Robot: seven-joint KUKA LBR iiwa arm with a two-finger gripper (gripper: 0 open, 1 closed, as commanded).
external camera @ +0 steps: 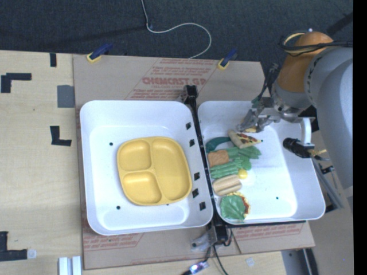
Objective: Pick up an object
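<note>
A small wedge-shaped toy food piece [244, 139], tan with a red and yellow edge, is seen at the top of a cluster of toy foods in the right bin [287, 202], and it is judged to be the object aimed at, since the gripper [252, 121] is poised just above and touching or nearly touching its upper end. Whether the piece is actually gripped cannot be told, and the gripper's state cannot be told either, the tip being small and blurred against the white floor. Below the wedge, green leafy pieces [239, 156], a brown ridged piece [218, 158], a hot dog [227, 184] and a green and red piece [234, 206] are packed against the bin's left wall, so an approach from the open right side is favoured. The left bin [97, 125] is occupied by a yellow divided plate [153, 171], lying flat near its middle.
</note>
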